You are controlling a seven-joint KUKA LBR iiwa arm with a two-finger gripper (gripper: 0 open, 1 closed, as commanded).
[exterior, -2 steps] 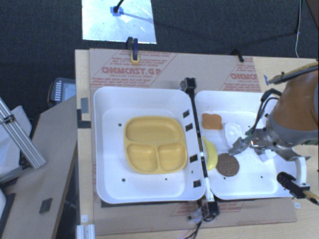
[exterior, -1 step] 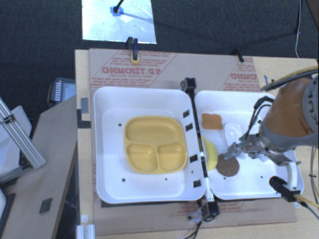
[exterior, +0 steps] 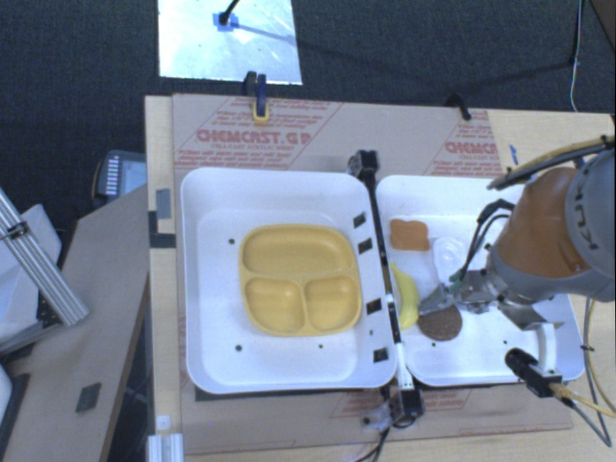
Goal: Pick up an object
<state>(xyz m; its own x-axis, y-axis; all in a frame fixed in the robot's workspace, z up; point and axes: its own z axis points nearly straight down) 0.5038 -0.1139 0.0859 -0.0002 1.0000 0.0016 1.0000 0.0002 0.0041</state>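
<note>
Gripper: the gripper (exterior: 445,301) hangs low in the right bin (exterior: 539,359), at the end of the arm (exterior: 549,234); whether it is wide or narrow cannot be told.
Just below it: a round brown object (exterior: 442,323), touching or nearly touching the tip.
Beside it, toward the divider: a yellow object (exterior: 405,296) against the bin wall.
Above it: a clear glassy item (exterior: 449,255), then an orange block (exterior: 410,235).
Farther off: the left bin (exterior: 207,258) holds a yellow sectioned tray (exterior: 296,279).
Beyond: cardboard sheet (exterior: 337,138) under both bins.
</note>
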